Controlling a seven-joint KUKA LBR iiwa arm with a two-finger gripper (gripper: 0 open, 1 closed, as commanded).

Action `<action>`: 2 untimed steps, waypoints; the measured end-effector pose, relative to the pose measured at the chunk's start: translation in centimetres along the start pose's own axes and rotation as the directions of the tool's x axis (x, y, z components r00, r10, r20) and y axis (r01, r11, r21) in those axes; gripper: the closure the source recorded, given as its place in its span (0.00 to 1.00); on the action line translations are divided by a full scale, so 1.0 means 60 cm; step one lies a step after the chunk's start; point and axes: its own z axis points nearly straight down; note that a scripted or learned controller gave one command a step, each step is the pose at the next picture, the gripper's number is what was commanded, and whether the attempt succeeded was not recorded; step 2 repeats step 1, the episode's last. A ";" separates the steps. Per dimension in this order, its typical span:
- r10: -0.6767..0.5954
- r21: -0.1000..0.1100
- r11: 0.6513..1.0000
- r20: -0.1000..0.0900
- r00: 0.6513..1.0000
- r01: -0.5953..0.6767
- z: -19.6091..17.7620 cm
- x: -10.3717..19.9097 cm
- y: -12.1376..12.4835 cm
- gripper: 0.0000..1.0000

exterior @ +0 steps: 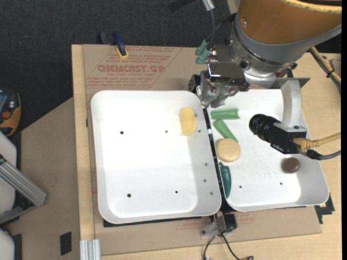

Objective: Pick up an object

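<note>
The grey arm [282, 20] with its orange band comes in from about 1 o'clock, and its gripper [212, 95] hangs over the far end of the wall between the left bin [108, 145] and the right bin [309, 191]; I cannot tell how it is set, and I see nothing in it. In the left bin a yellow piece [187, 121] lies at 3 o'clock, near the dividing wall. In the right bin, two green pieces [224, 121] lie at 11 o'clock, a tan round piece [228, 150] is touching the lower of them, a dark green piece [225, 179] lies at 8 o'clock by the wall, and a small brown object [291, 166] rests at 4 o'clock.
</note>
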 end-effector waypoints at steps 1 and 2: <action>-0.003 0.003 1.000 0.000 1.000 0.003 -0.036 0.070 -0.002 1.00; -0.003 0.003 1.000 0.000 1.000 0.003 -0.036 0.070 -0.002 1.00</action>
